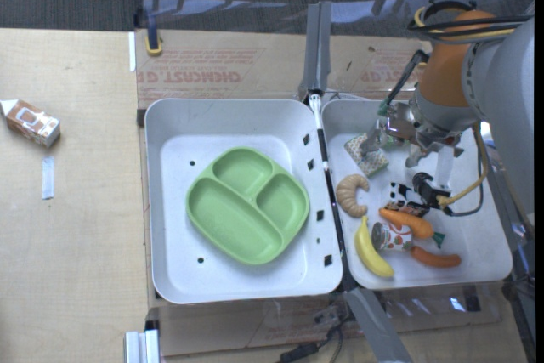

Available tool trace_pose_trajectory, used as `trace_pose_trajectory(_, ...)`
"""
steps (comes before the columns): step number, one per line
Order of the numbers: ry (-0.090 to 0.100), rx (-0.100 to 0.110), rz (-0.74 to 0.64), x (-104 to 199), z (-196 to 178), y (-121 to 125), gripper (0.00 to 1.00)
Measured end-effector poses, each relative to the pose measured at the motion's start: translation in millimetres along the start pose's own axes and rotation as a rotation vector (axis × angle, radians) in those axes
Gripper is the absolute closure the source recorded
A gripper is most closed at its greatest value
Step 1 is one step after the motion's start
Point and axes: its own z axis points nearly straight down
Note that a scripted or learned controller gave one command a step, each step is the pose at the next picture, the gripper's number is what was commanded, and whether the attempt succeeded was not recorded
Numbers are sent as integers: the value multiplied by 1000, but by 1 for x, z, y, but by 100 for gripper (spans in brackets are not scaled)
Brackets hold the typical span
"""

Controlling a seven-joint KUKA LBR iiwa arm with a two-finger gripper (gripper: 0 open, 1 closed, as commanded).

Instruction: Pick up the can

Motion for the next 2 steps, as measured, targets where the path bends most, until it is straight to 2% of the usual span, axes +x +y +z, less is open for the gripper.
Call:
trace_pose_trajectory(1,1,-4,-3,1,-10,1,100)
trace_pose_trajectory(2,0,-4,-3,1,-10,1,0)
